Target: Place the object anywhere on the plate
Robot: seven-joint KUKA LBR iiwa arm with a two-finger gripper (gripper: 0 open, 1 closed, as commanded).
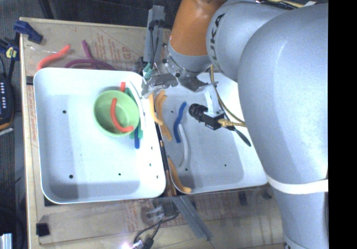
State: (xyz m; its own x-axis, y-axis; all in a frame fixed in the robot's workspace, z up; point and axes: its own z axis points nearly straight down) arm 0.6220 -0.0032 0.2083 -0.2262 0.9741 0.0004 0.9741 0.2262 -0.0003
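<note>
A green plate [106, 113] lies in the left white bin [83, 170], near its right side. A red curved strip [115, 115] rests across the plate. At the plate's right edge lie a green stick [133, 97] and a blue stick [136, 139], with a small red piece [123, 86] at its top. My gripper [149, 85] hangs over the divide between the two bins, just right of the plate, under the orange band. I see nothing held in it.
The right bin [223, 170] holds a blue curved strip [179, 122], orange strips [160, 109], another orange one [177, 180], and a white strip [184, 153]. A black cable fitting [203, 115] hangs off the arm. Red and purple cords [72, 61] lie behind the left bin.
</note>
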